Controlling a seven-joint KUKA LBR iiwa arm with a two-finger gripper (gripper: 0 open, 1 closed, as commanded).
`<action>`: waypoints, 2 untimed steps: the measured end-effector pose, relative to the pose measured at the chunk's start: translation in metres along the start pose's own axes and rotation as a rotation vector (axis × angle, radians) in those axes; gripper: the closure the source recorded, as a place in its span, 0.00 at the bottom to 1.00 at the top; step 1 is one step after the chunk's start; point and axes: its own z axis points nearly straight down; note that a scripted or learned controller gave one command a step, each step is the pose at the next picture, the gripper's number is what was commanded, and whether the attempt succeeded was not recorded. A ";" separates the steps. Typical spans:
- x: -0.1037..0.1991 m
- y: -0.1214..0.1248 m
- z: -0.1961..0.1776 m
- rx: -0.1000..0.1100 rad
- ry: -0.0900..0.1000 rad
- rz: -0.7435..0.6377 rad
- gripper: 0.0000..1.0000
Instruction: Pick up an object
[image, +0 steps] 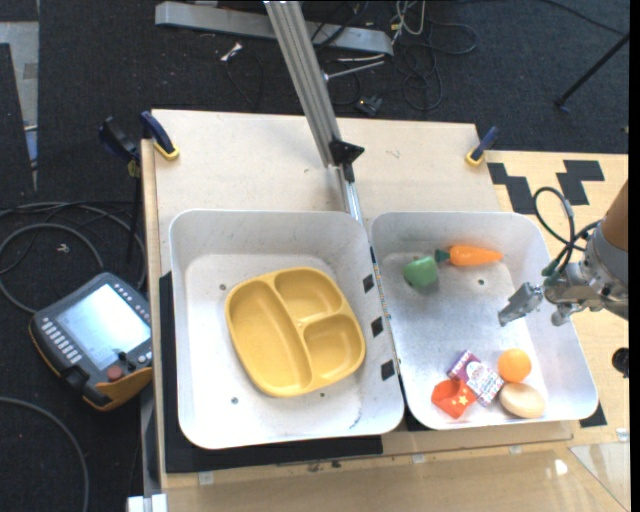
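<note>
My gripper hangs spread and holding nothing by the right bin's right edge; the orange ball lies just toward its front edge.

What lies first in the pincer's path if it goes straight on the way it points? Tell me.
The pincer points left and slightly down over the right bin. Straight on, it would probably meet bare bin floor first; the green toy sits above that line. Depth is unclear.
</note>
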 end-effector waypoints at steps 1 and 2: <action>0.000 0.000 0.000 -0.001 0.000 0.002 0.00; 0.007 -0.001 0.062 0.005 0.002 0.003 0.00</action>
